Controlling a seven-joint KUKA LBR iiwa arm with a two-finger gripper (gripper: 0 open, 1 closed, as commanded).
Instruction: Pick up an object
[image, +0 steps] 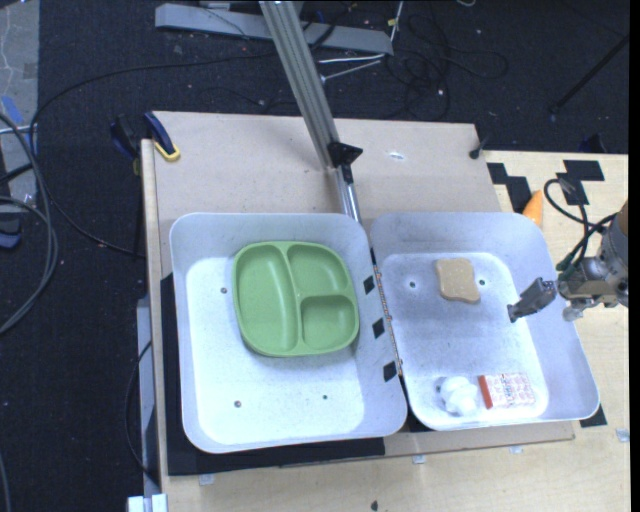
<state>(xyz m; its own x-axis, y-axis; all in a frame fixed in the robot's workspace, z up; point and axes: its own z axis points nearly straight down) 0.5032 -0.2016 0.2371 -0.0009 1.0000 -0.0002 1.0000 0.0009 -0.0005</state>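
The counter (250, 160) carries two white bins side by side. The left bin (210, 400) holds a green divided plate (297, 298), lying flat in its upper half. The right bin (440, 340) holds three objects: a tan bread slice (458, 281) near the top, a red-and-white packet (506, 389) near the bottom edge, and a white ball (459, 396) just beside the packet. The hand (532, 299) hangs over the right bin's right side, apart from all three objects; whether it is open or closed cannot be told.

A green divided plate (297, 298), a tan slice (458, 281), a white ball (459, 395) and a red-printed packet (506, 390) in white bins (210, 400)
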